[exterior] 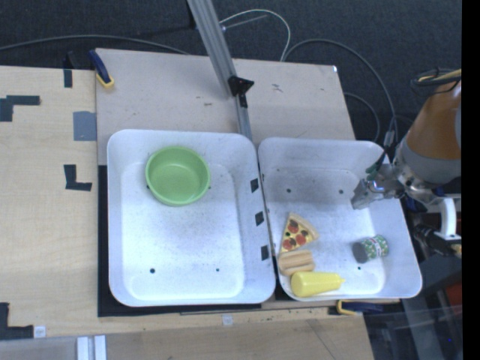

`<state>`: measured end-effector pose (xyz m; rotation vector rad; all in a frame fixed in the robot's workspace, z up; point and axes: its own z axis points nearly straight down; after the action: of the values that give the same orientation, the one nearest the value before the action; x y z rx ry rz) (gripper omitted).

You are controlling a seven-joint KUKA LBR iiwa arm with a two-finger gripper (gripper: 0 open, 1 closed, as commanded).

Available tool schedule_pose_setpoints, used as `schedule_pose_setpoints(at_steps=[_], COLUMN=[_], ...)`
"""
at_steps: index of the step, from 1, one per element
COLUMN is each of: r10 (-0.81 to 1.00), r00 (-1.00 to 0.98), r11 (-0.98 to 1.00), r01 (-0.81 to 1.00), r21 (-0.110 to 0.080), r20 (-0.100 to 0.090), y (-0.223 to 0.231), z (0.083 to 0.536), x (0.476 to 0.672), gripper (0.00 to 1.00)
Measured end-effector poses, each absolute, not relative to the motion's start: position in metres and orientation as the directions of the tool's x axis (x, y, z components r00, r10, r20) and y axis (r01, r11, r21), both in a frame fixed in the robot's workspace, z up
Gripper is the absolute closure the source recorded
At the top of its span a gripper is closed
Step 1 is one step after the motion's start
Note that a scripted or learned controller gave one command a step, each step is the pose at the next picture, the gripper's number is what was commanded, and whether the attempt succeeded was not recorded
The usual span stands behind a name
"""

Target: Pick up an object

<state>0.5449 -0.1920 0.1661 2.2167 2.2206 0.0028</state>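
Gripper: above right bin, far from pizza slice.
Jaws: cannot tell.
Approach: centre over pizza slice, descend straight, avoid neighbouring sausage.

No readable text anywhere on the bench

You find no legible words, brand names, numbers or signs here. The small can in the right bin wears a green-and-white patterned wrap, but at this size you cannot make out any lettering on it. The pizza slice shows only red dots, and the yellow bottle and green bowl are plain. The dark tape pieces on the wooden bench are bare shapes, not characters.
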Motion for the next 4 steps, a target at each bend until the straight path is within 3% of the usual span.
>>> schedule_pose_setpoints(at_steps=[2,3,4], r10=[1.0,1.0,1.0], r00=[-0.003,-0.002,-0.007], r11=[0.003,0.002,0.007], r01=[1.0,1.0,1.0], r21=[0.006,0.0,-0.001], r20=[-0.002,0.0,0.002], y=[-0.189,-0.188,-0.13], z=[0.27,0.278,0.279], x=[0.555,0.556,0.557], gripper=[1.0,1.0,1.0])
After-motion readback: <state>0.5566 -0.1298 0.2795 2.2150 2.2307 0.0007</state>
